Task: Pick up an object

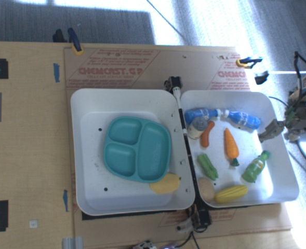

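A: Left bin (85,139) has the teal tray (138,149), with a yellow lemon-shaped piece (164,184) touching its lower right corner.

B: And the right bin (277,188)?

A: Blue bottle (200,115), sausage (207,134), carrot (230,144), green pod (208,166), corn (231,193), green bottle (255,167).

B: Gripper?

A: Gripper (271,130) sits at the right bin's right wall, above the green bottle. Holding nothing I can see. Too blurred to tell whether it's spread or closed.

B: Best target?

A: My call: the carrot or the green bottle. Both are near and lie apart from neighbours. Come straight down, straddle the narrow width, and stay off the wall.
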`<move>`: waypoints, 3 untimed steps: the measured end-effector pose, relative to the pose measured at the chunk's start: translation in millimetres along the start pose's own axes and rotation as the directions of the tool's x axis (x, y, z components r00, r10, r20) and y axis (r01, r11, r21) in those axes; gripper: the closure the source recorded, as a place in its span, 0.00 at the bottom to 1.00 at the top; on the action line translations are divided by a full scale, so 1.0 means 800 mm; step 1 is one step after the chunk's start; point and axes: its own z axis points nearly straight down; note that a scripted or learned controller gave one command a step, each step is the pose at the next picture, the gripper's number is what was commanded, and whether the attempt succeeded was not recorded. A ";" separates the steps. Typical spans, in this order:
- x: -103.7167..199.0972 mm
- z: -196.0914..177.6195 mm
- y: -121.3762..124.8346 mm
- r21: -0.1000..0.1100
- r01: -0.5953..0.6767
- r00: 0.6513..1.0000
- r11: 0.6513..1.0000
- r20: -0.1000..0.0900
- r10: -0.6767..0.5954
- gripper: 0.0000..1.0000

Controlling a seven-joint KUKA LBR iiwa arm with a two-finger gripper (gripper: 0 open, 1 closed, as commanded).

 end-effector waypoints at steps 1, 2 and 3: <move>0.036 0.158 0.051 0.003 -0.092 0.996 0.996 -0.001 0.092 0.00; 0.066 0.192 0.015 -0.002 0.082 0.997 0.997 0.000 -0.082 0.00; 0.066 0.178 0.017 -0.007 0.081 0.997 0.997 0.002 -0.081 1.00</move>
